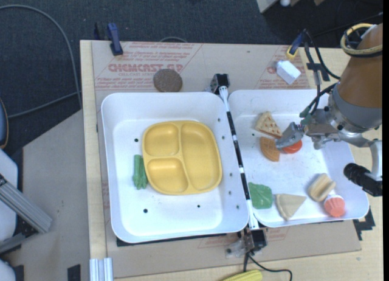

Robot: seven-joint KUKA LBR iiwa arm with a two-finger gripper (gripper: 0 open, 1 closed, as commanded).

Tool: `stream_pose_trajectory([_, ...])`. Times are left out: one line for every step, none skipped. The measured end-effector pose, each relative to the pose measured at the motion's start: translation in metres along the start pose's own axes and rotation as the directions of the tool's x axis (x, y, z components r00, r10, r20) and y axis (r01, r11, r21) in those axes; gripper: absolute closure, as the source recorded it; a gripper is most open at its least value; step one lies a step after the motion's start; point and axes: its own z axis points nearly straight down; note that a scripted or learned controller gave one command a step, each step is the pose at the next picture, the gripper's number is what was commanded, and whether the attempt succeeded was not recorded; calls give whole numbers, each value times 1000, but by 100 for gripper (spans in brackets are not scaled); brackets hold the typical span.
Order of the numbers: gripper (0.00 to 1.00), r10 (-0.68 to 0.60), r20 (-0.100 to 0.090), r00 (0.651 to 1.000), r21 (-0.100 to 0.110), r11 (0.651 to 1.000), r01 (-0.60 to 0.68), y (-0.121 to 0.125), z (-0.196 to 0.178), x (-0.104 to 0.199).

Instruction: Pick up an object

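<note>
My gripper (pixel 289 138) hangs low over the right bin (pixel 340 152), near its middle. A small red piece (pixel 294 147) shows just beneath its tip, partly hidden by it, and whether it is gripped is unclear. An orange slice (pixel 269 150) lies just left of the gripper. A toast-like triangle (pixel 267 124) lies beyond that, toward the bin's back. Along the front of the same bin are a green lump (pixel 260 195), a tan wedge (pixel 290 204), a bread roll (pixel 320 186) and an orange-red ball (pixel 333 205).
The left bin (pixel 121 213) holds a yellow divided plate (pixel 181 155) and a green pod (pixel 140 171) beside it. A black rail (pixel 234 152) separates the bins. A brown disc (pixel 167 81) and a white block (pixel 287 71) lie on the cardboard behind them.
</note>
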Motion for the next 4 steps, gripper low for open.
stream_pose_trajectory([0,2,0,1000,1,1000,-2,34,122,-4])
stream_pose_trajectory([0,0,1,1000,-2,1000,0,62,149,6])
stream_pose_trajectory([100,1,1,1000,-4,1000,-1,62,140,6])
stream_pose_trajectory([100,-1,0,1000,-2,1000,1,40,34,92])
